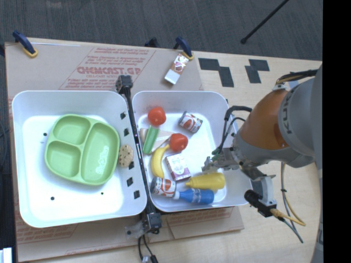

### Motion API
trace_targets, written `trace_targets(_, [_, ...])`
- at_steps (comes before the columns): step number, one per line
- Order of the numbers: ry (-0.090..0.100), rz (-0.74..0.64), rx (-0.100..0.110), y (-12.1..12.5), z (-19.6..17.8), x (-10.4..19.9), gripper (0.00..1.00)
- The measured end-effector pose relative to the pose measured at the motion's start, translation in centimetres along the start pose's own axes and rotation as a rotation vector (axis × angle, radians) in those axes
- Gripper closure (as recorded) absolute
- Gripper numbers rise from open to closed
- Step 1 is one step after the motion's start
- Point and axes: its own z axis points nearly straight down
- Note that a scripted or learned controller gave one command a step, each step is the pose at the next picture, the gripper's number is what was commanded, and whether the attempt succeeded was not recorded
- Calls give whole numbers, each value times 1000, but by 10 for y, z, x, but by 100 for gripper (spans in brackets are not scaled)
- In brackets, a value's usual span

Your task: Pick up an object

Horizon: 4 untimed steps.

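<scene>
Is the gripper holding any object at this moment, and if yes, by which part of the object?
It cannot be told. The gripper sits low at the right bin's right side, just above the yellow bottle, but no object shows between its fingers.

arm (pixel 299 122): bulky, rounded grey casing, smooth and matte
band (pixel 263 126): broad orange ring above the wrist
wrist (pixel 233 159): darker grey metal block with small fittings
cables (pixel 229 122): thin black loops beside the orange band
attachment (pixel 262 197): black and grey bracket, yellow wires trailing
</scene>
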Motion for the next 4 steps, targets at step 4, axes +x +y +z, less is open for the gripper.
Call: trace_targets(4, [1,4,-1,30,-107,89,100])
